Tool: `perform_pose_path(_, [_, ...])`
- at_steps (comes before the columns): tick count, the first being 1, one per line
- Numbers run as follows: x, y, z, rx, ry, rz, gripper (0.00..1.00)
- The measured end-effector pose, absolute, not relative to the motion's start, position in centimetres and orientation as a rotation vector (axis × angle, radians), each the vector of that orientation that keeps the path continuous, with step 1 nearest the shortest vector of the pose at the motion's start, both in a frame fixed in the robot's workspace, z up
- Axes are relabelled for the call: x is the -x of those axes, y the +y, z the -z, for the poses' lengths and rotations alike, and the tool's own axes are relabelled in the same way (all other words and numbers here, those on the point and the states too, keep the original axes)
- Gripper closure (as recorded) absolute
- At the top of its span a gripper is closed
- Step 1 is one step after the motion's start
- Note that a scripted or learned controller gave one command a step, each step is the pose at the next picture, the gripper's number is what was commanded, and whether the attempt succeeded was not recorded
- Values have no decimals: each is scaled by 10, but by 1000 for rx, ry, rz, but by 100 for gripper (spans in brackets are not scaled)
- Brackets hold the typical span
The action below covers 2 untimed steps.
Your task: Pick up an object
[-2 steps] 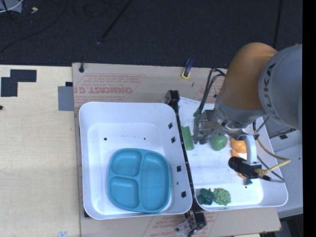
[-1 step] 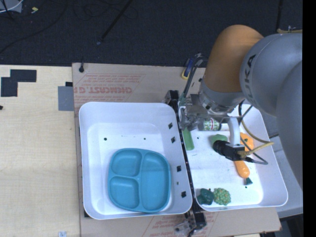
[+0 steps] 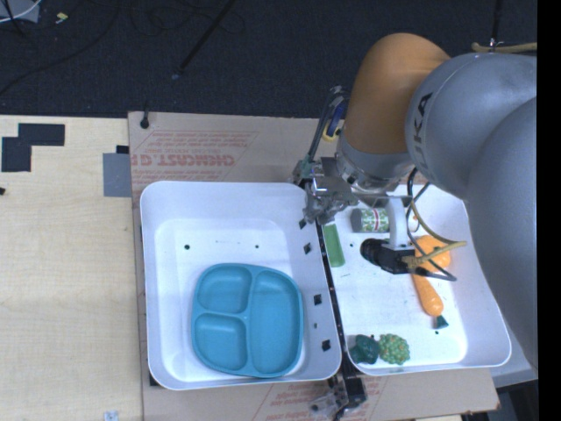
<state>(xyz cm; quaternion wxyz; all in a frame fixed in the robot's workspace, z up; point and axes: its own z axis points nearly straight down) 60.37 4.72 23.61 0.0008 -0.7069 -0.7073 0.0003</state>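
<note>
Fig. | my gripper (image 3: 321,207) near green bar (image 3: 333,245) | grip state: I cannot tell | risk: bar hugs bin wall (image 3: 338,310), so I may clip it

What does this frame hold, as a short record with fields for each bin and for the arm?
left bin: one blue divided plate, lying flat
right bin: green bar along the divider; small labelled can; orange carrot; dark green lump and light green bumpy cluster side by side in the near corner
gripper: low over the divider, at the green bar's far end
grasp: cannot tell
</note>
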Motion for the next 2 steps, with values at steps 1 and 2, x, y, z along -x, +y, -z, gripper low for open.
perform_pose_path(1, [-600, 47, -218, 2221, -2218, -6, 100])
perform_pose_path(2, [-604, 56, -235, 2219, -2222, -1, 100])
